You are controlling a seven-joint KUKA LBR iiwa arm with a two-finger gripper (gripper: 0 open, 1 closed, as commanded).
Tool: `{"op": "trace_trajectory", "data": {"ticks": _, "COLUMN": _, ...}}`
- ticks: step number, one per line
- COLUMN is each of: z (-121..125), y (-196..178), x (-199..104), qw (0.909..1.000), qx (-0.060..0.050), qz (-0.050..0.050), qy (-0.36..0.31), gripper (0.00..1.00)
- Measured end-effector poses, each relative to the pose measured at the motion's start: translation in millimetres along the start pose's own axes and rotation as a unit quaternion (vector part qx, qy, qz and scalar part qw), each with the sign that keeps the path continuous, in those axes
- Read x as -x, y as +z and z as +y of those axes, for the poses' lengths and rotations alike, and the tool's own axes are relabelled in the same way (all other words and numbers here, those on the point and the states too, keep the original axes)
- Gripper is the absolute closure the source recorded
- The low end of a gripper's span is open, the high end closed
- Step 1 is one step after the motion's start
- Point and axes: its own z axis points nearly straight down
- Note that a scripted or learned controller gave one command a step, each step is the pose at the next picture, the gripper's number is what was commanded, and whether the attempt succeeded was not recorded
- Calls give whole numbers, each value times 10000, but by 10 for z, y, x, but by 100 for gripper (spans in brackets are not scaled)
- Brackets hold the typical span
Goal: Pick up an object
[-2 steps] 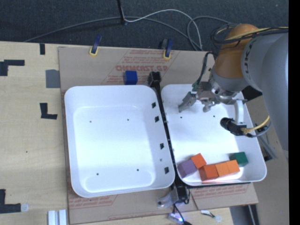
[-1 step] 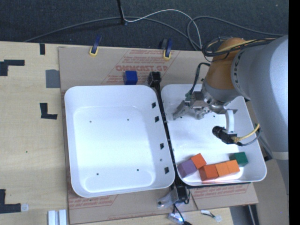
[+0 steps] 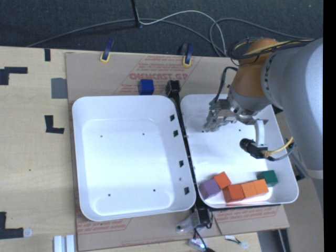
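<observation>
Overhead slanted view of the bench. Two shallow white bins sit side by side on a cardboard sheet: the left bin and the right bin, their inner walls touching along a black divider strip. The grey arm, with its orange band above the wrist, reaches in from the right and places the gripper low over the upper-left part of the right bin, above bare white floor. How the jaws stand cannot be told from here — the tips are small and dark against the bin. The blocks lie clustered along the near wall of the right bin, well apart from the gripper: a purple block, a small orange block touching it, a red-orange block, a lighter orange block beside that, and a green block at the right end. A blue block rests on the cardboard behind the left bin — outside both bins.
</observation>
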Motion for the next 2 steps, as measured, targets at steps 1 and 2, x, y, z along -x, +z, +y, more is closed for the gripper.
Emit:
{"op": "trace_trajectory", "data": {"ticks": 1, "z": -58, "y": -592, "x": 40, "qw": 10000, "qx": 24, "qz": -3, "qy": 6, "gripper": 100}}
{"op": "trace_trajectory", "data": {"ticks": 2, "z": -50, "y": -1116, "x": 40, "qw": 10000, "qx": 23, "qz": -2, "qy": 5, "gripper": 100}}
